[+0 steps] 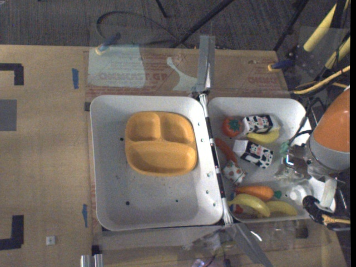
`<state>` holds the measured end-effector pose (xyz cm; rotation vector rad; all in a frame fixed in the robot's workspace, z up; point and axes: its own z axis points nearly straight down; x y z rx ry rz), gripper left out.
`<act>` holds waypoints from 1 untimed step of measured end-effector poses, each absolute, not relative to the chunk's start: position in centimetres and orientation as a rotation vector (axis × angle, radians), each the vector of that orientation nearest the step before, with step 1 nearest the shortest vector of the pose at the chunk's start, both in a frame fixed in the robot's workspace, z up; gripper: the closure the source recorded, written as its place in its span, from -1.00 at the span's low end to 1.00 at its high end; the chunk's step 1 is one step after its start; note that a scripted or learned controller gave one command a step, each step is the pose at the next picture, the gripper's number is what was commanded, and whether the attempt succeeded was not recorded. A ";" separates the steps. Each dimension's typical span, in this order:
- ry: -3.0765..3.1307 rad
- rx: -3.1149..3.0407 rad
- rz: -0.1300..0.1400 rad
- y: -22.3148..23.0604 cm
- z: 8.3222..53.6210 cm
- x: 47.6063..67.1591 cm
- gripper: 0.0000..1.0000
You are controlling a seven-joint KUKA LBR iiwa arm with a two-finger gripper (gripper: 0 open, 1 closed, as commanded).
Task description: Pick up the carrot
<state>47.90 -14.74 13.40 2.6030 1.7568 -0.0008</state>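
divided plate [161, 143] in left bin [105, 204], carrot [255, 192] in right bin [289, 104]

Both bins [105, 166] are white. The plate [161, 142] is a plain yellow-orange. The carrot [255, 192] is orange, with a second, redder one [226, 149] by the divider. The tomato [232, 126] is red-orange with a greenish top. Two cartons [257, 154] carry black-and-white cow patches. The bananas [251, 204] are yellow. The arm [334, 135] is grey with an orange band, though its lower parts blur.
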 end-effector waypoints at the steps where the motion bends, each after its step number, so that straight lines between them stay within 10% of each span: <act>1: 1.588 2.710 -0.001 -19.1 26.5 52.9 1.00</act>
